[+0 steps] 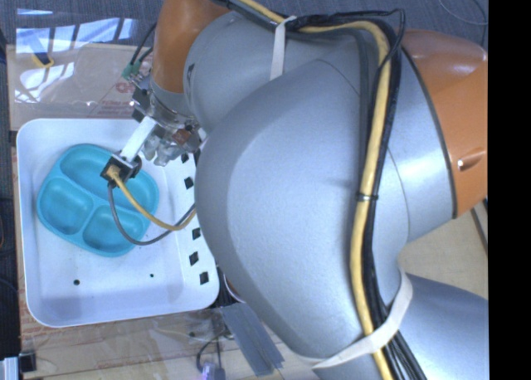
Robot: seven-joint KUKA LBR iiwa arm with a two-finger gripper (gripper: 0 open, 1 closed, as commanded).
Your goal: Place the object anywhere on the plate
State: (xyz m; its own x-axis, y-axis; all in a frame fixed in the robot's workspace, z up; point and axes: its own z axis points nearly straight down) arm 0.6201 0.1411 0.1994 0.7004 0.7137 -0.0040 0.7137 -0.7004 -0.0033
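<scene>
- Camera view: one white bin [50,304] in sight, holding one blue plate [75,204] with three compartments.
- The plate lies toward the bin's left wall; bare floor lies below it.
- The grey arm [332,204] covers the right side.
- The gripper [162,142] hangs at the plate's upper right edge; its state cannot be told.
- A yellow cable [149,216] loops over the plate.

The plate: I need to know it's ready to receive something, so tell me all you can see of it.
The plate is turquoise, smooth and plastic-looking, a rounded shape split by raised ridges into three shallow compartments. It lies flat, face up, in the left part of the white bin, near the bin's left wall. The tool hangs beside its upper right edge, and a black clip with a yellow cable crosses its right side. Nothing can be seen lying in its compartments.
</scene>
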